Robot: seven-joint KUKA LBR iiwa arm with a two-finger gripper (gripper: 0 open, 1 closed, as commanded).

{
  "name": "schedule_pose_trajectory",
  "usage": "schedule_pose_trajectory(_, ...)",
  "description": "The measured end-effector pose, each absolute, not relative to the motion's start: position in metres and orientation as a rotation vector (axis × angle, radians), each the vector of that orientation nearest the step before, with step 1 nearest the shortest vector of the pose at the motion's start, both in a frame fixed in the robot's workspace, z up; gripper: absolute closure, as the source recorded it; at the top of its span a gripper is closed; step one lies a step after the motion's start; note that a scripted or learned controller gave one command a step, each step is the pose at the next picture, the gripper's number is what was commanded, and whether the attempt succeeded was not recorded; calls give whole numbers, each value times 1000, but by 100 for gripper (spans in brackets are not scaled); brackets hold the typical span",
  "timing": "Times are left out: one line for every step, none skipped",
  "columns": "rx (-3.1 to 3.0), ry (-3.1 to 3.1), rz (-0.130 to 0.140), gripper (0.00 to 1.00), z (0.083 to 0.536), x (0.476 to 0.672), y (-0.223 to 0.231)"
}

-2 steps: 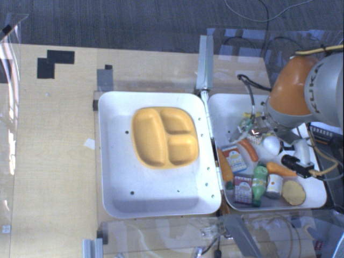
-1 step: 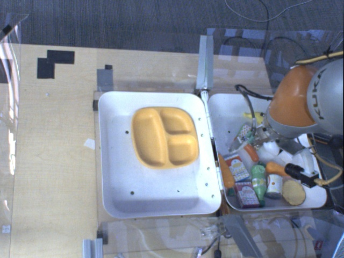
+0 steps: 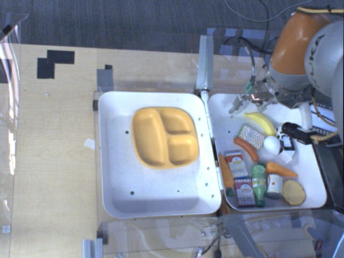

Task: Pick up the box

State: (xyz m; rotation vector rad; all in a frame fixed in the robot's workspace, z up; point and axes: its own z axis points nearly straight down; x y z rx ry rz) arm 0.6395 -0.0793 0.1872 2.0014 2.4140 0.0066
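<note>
Two small printed boxes lie in the right bin [image 3: 317, 168]: one [image 3: 236, 164] near the middle of its left side, another [image 3: 244, 192] at the front edge. A white patterned packet [image 3: 251, 136] lies flat further back. My gripper [image 3: 243, 105] hangs over the bin's back left part, beside the banana [image 3: 259, 122] and well behind the boxes. It stands open, with nothing between its metal fingers.
Packed around the boxes are a sausage [image 3: 246, 148], a white egg [image 3: 271, 145], two carrots [image 3: 280, 170], a green bottle [image 3: 259, 184], a can [image 3: 274, 185] and a potato [image 3: 293, 192]. The left bin [image 3: 115, 155] holds a yellow divided plate [image 3: 164, 136].
</note>
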Motion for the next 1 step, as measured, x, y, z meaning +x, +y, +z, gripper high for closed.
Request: schedule_pose_trajectory(1849, 2534, 5, 0, 114, 582, -111)
